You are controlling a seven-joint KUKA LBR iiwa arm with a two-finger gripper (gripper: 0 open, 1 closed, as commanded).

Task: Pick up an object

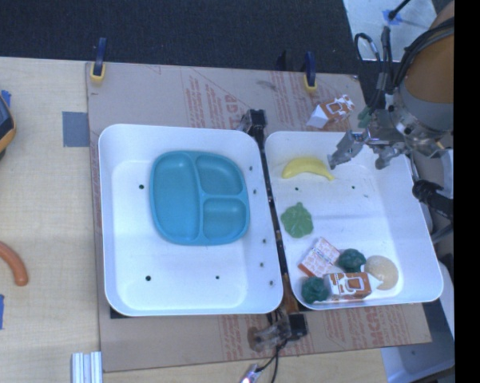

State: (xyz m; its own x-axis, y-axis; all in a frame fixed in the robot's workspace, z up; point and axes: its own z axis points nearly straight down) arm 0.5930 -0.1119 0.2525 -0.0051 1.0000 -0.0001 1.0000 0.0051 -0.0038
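a: the table (40, 214) carries two white bins; the left bin (120, 238) holds a blue divided plate (200, 196), the right bin (399, 206) the small pieces.

b: and the hand (359, 152)?

a: it hovers at the right bin's far side, fingers spread and holding nothing, just right of the yellow banana (307, 167).

b: risks?

a: i judge a descent from here lands beside the banana, nudging its curved, slippery body away. the green toy (297, 220) sits nearer, alone; the near-corner clutter invites a double grab.
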